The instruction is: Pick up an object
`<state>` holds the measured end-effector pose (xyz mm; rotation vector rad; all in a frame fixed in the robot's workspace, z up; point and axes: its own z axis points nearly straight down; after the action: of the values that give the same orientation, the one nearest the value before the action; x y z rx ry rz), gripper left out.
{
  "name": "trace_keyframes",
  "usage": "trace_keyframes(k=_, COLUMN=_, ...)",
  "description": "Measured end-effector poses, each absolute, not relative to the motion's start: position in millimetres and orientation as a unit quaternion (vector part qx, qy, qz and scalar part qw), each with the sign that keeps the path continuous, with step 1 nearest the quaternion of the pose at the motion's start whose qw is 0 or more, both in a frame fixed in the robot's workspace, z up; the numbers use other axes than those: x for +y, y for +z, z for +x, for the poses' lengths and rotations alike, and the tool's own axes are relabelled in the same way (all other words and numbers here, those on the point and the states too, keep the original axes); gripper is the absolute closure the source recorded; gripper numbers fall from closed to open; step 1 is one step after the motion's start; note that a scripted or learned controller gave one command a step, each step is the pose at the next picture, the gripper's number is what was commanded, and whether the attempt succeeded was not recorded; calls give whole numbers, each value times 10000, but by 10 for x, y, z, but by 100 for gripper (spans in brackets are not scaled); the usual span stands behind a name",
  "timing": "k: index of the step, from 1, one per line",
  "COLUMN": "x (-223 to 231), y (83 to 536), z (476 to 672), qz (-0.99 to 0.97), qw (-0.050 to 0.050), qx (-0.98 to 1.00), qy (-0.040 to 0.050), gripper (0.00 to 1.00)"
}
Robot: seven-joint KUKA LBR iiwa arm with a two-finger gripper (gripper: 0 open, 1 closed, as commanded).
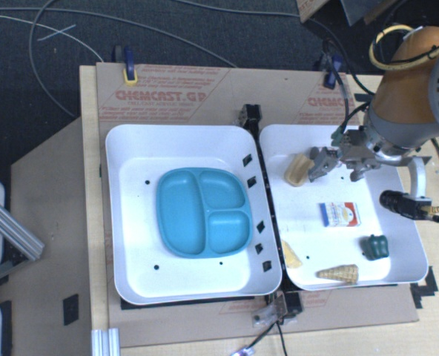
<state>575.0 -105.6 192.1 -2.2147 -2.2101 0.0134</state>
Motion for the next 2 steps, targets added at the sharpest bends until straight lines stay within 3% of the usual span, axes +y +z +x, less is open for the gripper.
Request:
trace_keyframes(k=1, x=-1055, y=1991, z=5781, qz=-7070, qw=10, qx=-7073, qy=0, gripper=0)
trace_keyframes(k=2, x=-991, y=1505, z=5850, qz=-7067, qw=30, qx=-7075, qy=14, gripper=0)
